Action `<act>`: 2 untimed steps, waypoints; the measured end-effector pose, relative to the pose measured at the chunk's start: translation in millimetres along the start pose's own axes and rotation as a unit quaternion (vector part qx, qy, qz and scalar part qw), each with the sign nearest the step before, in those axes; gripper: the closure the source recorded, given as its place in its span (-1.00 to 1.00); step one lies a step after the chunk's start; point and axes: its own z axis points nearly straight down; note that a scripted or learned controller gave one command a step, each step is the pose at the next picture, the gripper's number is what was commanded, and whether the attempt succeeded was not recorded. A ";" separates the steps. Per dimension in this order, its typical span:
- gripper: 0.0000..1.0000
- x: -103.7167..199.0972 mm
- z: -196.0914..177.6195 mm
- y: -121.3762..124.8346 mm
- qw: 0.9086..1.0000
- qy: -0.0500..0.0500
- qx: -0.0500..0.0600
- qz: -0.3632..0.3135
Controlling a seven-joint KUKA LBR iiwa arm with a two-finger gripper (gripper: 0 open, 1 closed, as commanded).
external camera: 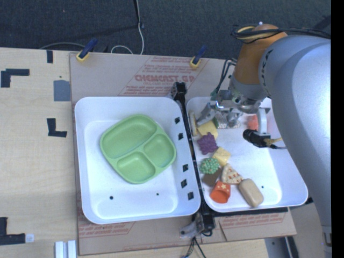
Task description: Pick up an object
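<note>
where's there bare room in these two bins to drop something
Left bin: bare floor along its front edge, below the green divided plate, and a strip along its left wall. Right bin: bare patch on the right, between the toy food pile and its right wall. Crowded along the right bin's left side and at the back, where the hand hangs.

The arm (301, 90) covers the right bin's (287, 195) far right corner and runs out past the picture's right edge. The tool (217, 114) is too blurred to make out how its fingers stand. An orange piece (252, 122) beside it is half hidden and cannot be identified.
</note>
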 end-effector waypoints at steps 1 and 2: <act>-1.00 -1.9 21.5 -27.6 1.000 -0.004 -0.022 0.000; -1.00 -12.6 26.3 -2.1 1.000 0.004 0.009 0.001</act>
